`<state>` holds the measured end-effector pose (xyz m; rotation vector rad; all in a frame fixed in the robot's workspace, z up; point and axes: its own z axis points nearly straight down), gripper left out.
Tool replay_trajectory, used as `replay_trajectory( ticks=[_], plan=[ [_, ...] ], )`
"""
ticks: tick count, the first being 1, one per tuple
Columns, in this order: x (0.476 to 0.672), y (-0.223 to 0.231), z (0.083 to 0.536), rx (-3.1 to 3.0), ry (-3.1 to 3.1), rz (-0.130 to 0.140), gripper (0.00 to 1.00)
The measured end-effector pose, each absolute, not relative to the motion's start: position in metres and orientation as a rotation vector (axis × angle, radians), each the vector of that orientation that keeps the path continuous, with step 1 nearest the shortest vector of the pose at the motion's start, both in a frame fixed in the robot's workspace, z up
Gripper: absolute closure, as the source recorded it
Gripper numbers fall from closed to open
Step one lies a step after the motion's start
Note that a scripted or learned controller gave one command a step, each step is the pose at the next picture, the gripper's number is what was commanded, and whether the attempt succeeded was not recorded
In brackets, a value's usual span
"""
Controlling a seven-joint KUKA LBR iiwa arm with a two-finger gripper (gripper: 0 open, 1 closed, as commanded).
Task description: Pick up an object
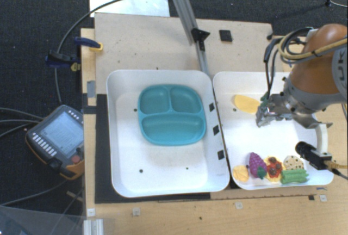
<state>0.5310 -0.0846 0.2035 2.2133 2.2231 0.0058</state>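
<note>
The gripper (265,118) hangs over the right bin (239,84); its finger opening cannot be determined, and nothing is visibly held. A yellow piece (246,103) lies just beside it at 10 o'clock. Toy foods (270,169) cluster at 6 o'clock. The left bin (122,163) holds a teal divided plate (171,114).

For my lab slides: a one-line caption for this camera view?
Claw poised beside a yellow toy in the right white bin; teal divided plate alongside.
</note>
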Motion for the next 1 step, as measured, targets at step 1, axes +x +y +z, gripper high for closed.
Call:
replay_trajectory(
  ticks=[1],
  plan=[
    [0.5550,-0.0386,0.2022,2.209,2.232,0.006,1.00]
  ],
)
